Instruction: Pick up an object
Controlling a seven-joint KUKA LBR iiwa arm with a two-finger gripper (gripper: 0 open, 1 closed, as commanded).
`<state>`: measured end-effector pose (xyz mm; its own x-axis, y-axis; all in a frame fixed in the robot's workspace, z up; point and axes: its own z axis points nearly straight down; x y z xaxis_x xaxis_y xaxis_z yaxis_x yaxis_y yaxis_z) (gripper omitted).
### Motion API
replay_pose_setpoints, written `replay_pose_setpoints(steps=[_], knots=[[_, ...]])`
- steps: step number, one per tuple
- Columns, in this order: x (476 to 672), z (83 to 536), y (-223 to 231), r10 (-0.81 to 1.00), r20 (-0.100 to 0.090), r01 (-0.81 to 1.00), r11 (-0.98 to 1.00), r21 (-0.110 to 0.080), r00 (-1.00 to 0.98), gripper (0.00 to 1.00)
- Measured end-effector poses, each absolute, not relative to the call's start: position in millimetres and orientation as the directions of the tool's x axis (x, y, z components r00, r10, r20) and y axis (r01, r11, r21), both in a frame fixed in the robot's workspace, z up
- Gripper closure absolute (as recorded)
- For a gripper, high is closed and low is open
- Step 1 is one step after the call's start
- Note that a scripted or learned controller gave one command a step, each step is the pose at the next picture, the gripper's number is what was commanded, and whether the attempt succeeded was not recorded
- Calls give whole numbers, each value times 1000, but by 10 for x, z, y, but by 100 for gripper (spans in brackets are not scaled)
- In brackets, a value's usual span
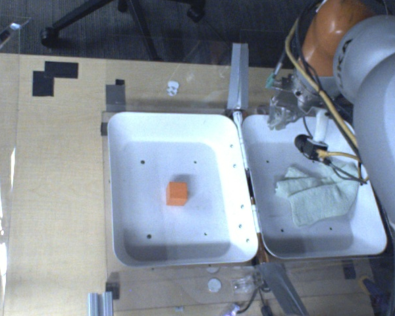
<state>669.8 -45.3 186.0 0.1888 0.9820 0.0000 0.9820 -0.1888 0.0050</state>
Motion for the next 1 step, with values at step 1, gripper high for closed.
replay_pose_setpoints(steps=[1], knots=[[6358, 1942, -719, 974, 0, 974, -228, 2, 228, 100]])
